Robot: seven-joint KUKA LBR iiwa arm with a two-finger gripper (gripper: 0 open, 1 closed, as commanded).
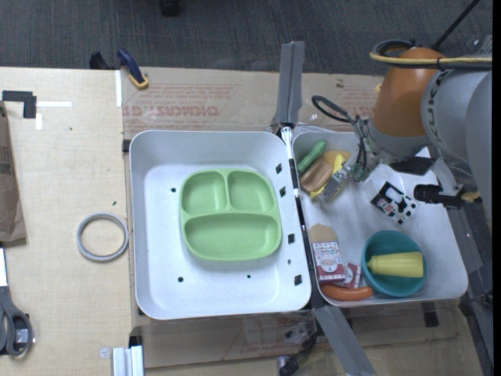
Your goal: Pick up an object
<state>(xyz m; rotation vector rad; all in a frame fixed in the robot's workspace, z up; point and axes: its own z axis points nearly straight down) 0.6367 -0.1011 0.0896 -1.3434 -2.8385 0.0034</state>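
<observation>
- The bench [63, 171] was pale wood with a brown cardboard sheet [203, 100] under two white bins, and dark carpet lay behind it.
- On the bench, left of the bins, lay a roll of tape [102, 236], with scissors [14, 329] at the lower left corner.
- The task named no one object; the nearest to the gripper [338, 185] was a bun-like toy [316, 175], tan and brown, with a green piece [311, 155] and a yellow piece [335, 161] touching it.
- These lay in the upper left corner of the right bin [446, 233].
- The gripper was low in that corner, just beside the bun; how its fingers stood I could not tell.
- The left bin [149, 210] held a green plate [230, 214] with three compartments.
- In the right bin there was also a teal bowl [391, 279] with a yellow object [396, 265] in it, a small carton [326, 255], an orange object [346, 291] at the front edge, and a black-and-white block [393, 201].
</observation>
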